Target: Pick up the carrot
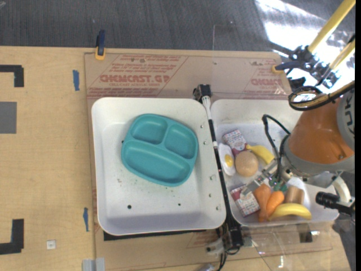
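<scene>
The carrot (272, 202) is orange with a green top, lying slanted in the right bin (256, 114) between a banana (291, 210) and a packet (246, 201). The gripper (269, 178) is seen just above its green end; whether the fingers are spread or pressed together cannot be told. A teal plate (160, 149) lies in the left bin (107, 168). Both bins are set on cardboard (141, 72) over a wooden bench (39, 168); grey floor (141, 10) is seen beyond.

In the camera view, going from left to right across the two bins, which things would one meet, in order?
Left white bin → teal divided plate → fried egg → potato → carrot → arm's orange band. The bananas, the packets and the gripper overlap these, so I leave them out.
</scene>
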{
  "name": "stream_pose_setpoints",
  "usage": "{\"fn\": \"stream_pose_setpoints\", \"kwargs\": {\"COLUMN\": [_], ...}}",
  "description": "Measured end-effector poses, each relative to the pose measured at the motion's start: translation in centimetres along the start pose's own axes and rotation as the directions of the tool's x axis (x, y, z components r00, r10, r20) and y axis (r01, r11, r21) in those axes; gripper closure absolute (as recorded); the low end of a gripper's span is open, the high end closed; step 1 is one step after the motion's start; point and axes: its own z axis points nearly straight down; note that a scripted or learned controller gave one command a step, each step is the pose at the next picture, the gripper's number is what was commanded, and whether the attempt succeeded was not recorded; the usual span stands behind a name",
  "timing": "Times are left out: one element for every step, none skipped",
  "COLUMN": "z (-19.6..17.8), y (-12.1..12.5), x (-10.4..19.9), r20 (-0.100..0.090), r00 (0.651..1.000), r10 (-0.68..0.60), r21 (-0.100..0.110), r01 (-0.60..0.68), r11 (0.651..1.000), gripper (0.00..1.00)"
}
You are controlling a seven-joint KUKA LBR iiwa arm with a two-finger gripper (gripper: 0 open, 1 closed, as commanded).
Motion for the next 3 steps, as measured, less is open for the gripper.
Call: {"fn": "stream_pose_setpoints", "kwargs": {"z": [0.1,-1.0,-0.9], "y": [-0.2,0.1,0.0], "x": [0.1,0.1,0.2], "r20": [-0.006,-0.009,-0.011], "r00": [0.995,0.995,0.995], "r10": [0.097,0.095,0.096], "r21": [0.004,0.0,0.002], "r01": [-0.097,-0.095,-0.096], "r11": [0.995,0.995,0.995], "gripper": [0.0,1.0,0.0]}}
